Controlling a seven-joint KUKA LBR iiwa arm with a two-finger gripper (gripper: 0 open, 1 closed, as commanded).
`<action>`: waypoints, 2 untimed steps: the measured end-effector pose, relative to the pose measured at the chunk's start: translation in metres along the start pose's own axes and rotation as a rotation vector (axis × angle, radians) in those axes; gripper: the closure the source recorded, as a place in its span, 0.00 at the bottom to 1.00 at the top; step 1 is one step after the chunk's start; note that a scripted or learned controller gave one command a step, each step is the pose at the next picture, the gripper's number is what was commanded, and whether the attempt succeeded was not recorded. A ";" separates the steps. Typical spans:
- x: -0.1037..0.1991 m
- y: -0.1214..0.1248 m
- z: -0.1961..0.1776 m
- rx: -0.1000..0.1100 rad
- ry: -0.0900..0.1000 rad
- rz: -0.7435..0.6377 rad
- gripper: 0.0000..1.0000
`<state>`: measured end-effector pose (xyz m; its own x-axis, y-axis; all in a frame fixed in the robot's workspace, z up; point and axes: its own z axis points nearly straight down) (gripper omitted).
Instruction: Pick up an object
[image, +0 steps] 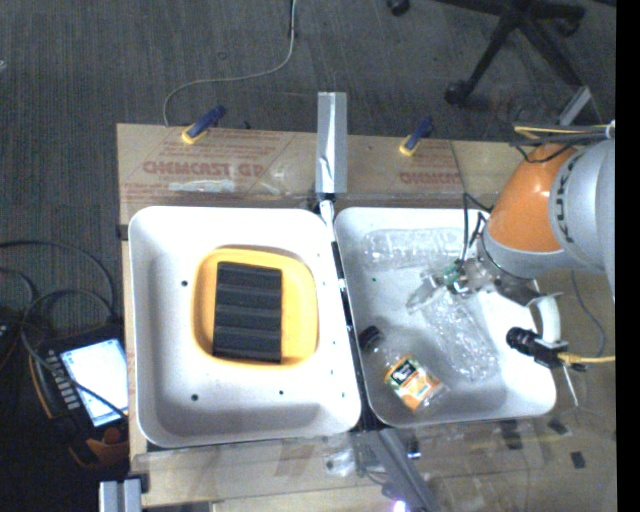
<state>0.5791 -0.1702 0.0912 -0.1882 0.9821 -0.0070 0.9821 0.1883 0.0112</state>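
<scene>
Right of centre, the gripper (462, 278) is parked over a clear plastic bottle (458, 325) in the right bin (520, 400); claw state can't be told. That slick, see-through bottle could easily be squirted sideways or missed altogether.

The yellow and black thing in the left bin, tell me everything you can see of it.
The yellow tray is a rounded square with a black ribbed block resting in it, the block showing four raised bands. It looks like plastic or foam. It lies flat near the middle of the left bin, slightly tilted clockwise, touching only the bin floor.
</scene>
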 end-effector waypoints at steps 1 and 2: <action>0.002 0.001 -0.009 -0.001 0.004 -0.002 1.00; -0.019 0.039 -0.015 0.031 0.018 -0.127 1.00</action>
<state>0.6211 -0.1808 0.1066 -0.3107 0.9504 0.0119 0.9503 0.3109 -0.0191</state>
